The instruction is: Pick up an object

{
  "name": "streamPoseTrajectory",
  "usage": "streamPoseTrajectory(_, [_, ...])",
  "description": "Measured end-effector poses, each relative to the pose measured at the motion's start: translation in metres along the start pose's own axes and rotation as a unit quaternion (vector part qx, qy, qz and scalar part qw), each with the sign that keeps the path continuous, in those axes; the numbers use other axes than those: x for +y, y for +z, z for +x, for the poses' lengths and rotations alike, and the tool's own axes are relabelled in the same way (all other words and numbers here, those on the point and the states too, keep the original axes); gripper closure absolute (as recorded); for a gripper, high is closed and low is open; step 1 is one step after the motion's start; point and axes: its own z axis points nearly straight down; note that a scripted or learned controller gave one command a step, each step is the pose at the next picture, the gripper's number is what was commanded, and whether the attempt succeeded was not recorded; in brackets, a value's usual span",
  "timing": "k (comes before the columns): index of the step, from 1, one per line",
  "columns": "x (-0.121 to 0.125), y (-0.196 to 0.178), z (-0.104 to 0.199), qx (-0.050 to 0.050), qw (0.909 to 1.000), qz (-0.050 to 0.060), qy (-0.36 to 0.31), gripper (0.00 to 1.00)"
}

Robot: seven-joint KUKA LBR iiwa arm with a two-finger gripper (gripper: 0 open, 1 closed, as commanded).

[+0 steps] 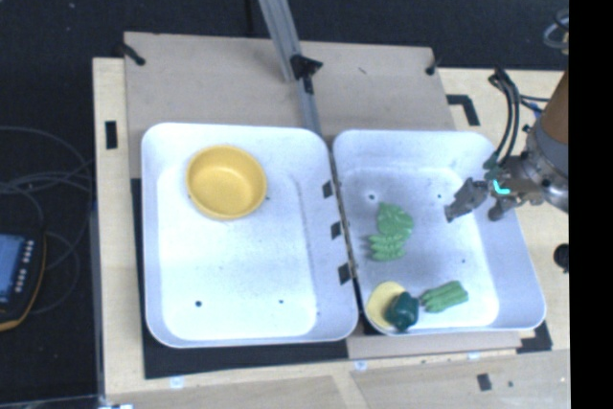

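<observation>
Dark flooring is seen around a pale wooden tabletop [402, 378], on which two shallow white bins are set side by side. Within the right bin [431, 158], a cluster of light green objects [391, 232] is seen near the middle of the floor, a little toward the divider between the bins. Nearer the front wall, a second green object [443, 296], elongated and ridged, is laid at a slight tilt. Just beside it, in the front left corner of the same bin, a small yellow dish [380, 302] is found, with a dark teal object [403, 310] resting on its right part. Whether the elongated green object and the teal object are touching cannot be told.

The gripper [472, 199] is seen over the right side of the right bin, apart from all of these objects, and nothing is held in it. Its dark fingers [460, 204] are pointed toward the bin's middle; whether they are spread or pressed together cannot be told. A small teal light is shown on the wrist, and black cables are looped above it.

In the left bin [239, 302], a yellow bowl [226, 182] is placed upright near the rear left corner. A grey metal rail [273, 0] is run from the top edge down to the junction of the bins.
</observation>
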Motion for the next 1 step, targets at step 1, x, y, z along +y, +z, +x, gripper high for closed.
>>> streamPoseTrajectory(1, [0.0, 0.0, 0.0, 0.0, 1.0, 0.0, 0.0, 0.0])
